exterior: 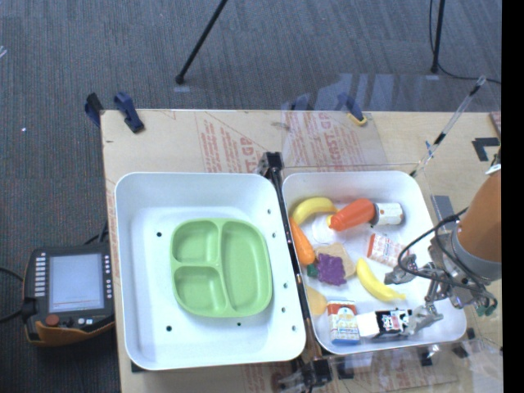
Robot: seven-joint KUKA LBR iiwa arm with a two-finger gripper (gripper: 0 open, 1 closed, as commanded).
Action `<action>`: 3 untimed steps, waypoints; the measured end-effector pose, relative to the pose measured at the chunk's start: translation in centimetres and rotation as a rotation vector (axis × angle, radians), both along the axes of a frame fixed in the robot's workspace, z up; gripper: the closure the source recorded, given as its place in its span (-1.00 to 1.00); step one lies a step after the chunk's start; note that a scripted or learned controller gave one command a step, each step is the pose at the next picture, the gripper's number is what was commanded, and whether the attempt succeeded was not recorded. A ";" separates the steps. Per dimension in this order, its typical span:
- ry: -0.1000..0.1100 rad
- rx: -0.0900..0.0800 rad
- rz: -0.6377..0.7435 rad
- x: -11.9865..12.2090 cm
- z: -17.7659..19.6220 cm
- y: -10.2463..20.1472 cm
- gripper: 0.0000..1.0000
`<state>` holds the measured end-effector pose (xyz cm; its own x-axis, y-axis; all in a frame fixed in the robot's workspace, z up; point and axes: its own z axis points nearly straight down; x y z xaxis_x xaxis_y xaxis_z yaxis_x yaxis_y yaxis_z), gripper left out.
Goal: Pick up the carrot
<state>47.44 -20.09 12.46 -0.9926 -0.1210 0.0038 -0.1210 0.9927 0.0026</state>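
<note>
Camera view: 2 white bins side by side on the bench. Left bin (135, 219) holds a green plate (221, 267) with 3 sections, nothing on it. Right bin (426, 195) holds the food items.

Landmark: purple grapes (332, 268), mid-left of right bin. Carrot (303, 245) lies just left of the grapes, along the bin's left wall, orange, green end pointing toward the near side. Banana (310, 209) up-left of the grapes, past the carrot's tip. Red-orange pepper (353, 214) above the grapes, just beside the banana. Small jar (389, 214) right of the pepper. 2nd banana (375, 283) right of the grapes. Red-white packet (383, 249) up-right of the grapes. Carton (343, 322) below the grapes, near the front wall; dark box (391, 322) just right of it.

Gripper (417, 293) hangs over the bin's right-front part, well right of the grapes, well apart from the carrot. Fingers spread, nothing between them.

Pendant (72, 291) on the floor, left of the bench.
</note>
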 end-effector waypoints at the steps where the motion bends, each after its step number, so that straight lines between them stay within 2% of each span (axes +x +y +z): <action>1: -0.021 -0.013 -0.064 7.0 -2.1 3.3 -1.00; 2: -0.012 -0.016 -0.139 13.7 -2.1 8.4 -1.00; 3: 0.028 -0.019 -0.314 15.1 -2.5 8.7 -1.00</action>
